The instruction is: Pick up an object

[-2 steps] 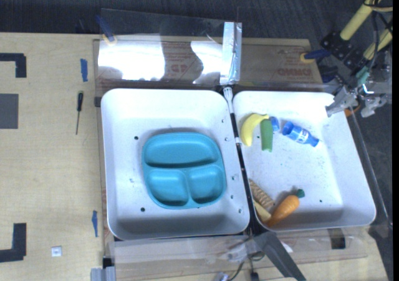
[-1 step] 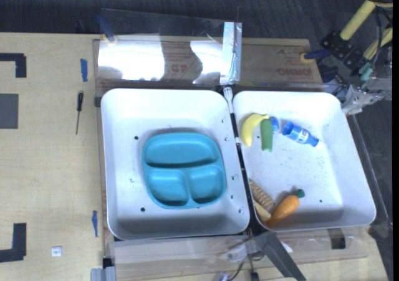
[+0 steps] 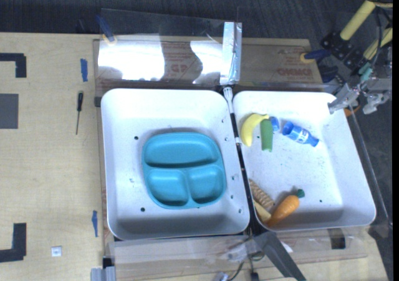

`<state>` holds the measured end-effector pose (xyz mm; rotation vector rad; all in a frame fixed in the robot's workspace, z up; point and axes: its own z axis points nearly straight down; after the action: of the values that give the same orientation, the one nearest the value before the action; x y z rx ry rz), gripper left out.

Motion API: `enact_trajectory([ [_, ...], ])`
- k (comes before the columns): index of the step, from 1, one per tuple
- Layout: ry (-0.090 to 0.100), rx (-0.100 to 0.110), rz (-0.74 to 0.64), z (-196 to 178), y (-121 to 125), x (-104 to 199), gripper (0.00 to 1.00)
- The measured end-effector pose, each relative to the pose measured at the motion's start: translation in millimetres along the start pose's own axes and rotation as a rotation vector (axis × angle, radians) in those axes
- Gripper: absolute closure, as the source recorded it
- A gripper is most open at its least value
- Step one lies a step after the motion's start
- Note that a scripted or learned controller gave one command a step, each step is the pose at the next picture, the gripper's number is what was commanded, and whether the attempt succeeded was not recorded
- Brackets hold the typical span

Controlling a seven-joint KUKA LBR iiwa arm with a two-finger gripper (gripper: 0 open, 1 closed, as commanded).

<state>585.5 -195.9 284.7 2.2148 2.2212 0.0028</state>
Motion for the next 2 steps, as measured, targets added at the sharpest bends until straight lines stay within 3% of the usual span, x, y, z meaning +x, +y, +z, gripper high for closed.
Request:
enact_trajectory([
  [1,0.006,0.015,-0.057,161.6,1.4,60.8,0.00],
  [2,0.000,-0.002,-0.224,197.8,64.3,92.1,0.00],
])
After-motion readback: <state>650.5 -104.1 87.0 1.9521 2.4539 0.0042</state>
